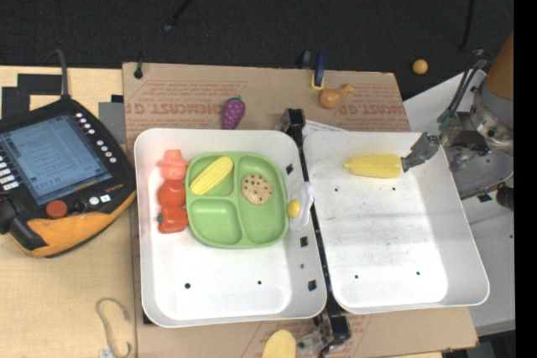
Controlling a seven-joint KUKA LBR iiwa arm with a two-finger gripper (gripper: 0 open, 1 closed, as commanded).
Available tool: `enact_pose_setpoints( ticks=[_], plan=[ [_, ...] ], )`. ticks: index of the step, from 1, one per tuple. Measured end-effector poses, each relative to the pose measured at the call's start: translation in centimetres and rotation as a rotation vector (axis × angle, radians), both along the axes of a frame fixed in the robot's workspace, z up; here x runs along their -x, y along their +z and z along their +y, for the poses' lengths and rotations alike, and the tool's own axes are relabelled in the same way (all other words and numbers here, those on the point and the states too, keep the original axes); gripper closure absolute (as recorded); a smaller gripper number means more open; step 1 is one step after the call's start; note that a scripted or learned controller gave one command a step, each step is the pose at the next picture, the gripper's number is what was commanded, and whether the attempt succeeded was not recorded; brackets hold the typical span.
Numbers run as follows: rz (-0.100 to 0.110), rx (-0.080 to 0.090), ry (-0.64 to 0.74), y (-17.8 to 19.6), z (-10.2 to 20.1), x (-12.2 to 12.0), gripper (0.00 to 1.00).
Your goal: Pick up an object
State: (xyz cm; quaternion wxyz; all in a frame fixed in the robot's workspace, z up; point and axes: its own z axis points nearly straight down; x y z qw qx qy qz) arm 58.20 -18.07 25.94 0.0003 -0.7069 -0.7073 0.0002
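A smooth yellow plastic banana-like piece [374, 166] lies flat in the right-hand white bin [403, 264], near its far edge, its long axis running left to right with a tapered tip pointing left toward the divider between the bins. In the left-hand white bin [218, 289] rests a green three-compartment plastic plate [237, 226]; a yellow toy corn cob [210, 174] lies tilted in its far left compartment and a round tan speckled cookie [257, 189] in its far right one. An orange-red plastic bottle-shaped toy [172, 193] lies just left of the plate.
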Motion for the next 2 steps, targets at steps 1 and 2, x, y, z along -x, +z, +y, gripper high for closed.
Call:
enact_pose_setpoints(
  ticks=[1,2],
  plan=[
    [0.005,-0.001,0.002,-5.0,0.2,-1.0,0.00],
    [0.005,-0.002,0.002,-9.5,0.2,-0.4,0.00]
  ],
)
